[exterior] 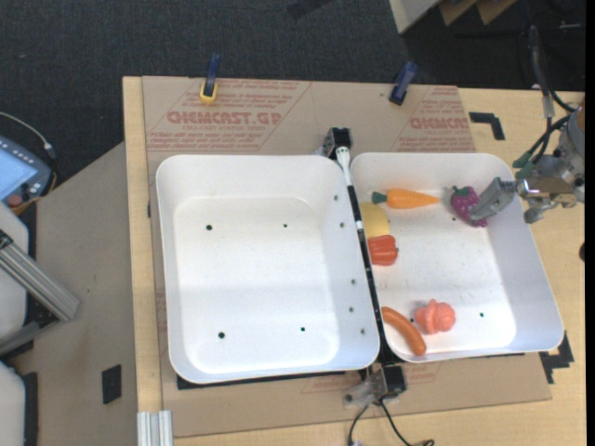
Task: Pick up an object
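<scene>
Purple toy [464,200], small, knobbly and grape-like, lies near the right bin's [530,249] far right corner, just beside a carrot [409,198]. One grey finger [493,198] of the hand [514,203] touches it; its grip cannot be told.

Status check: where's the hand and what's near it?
Hand at right bin far edge. Purple toy beside it, not visibly gripped. Carrot just left.

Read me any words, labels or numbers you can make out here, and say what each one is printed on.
"CHEMCAST G.P": red print on the brown board under the bins, upper left.
Same red print at the board's upper right: too blurred to read for sure.
Smaller red lines beside both: too small to read.
</scene>
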